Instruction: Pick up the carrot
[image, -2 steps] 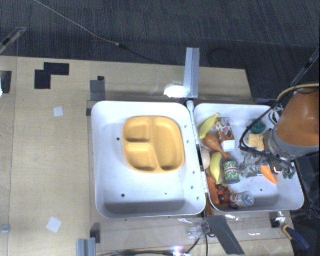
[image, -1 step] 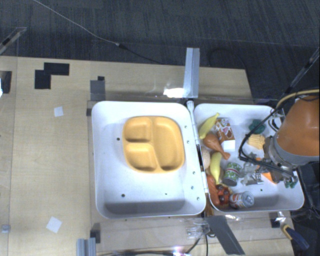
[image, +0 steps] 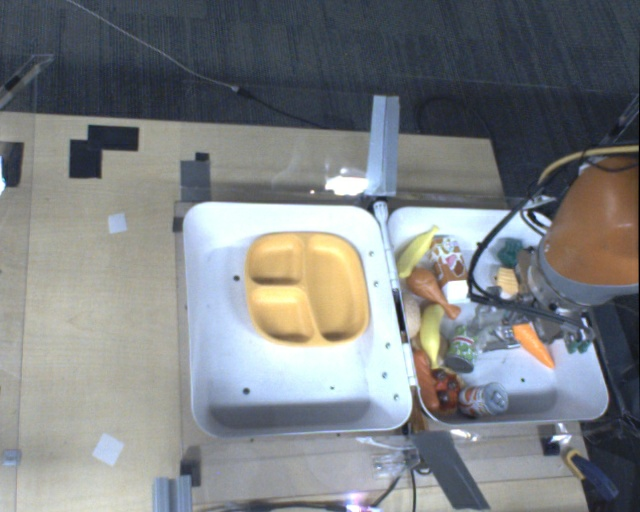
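Observation:
The carrot (image: 536, 345) is orange and lies in the right bin (image: 590, 400), its tip pointing to the lower right. My gripper (image: 498, 330) hangs low over the middle of that bin, under the wrist with the orange band. The carrot's thick end sits right against the gripper's right side, partly hidden by it. Whether the carrot is held I cannot make out.
Left of the gripper the right bin holds two bananas (image: 416, 250), a brown drumstick (image: 430, 285), a small green can (image: 462, 353), red items (image: 440, 385) and a can (image: 487, 400). A yellow divided plate (image: 305, 287) rests in the left bin (image: 215, 330).

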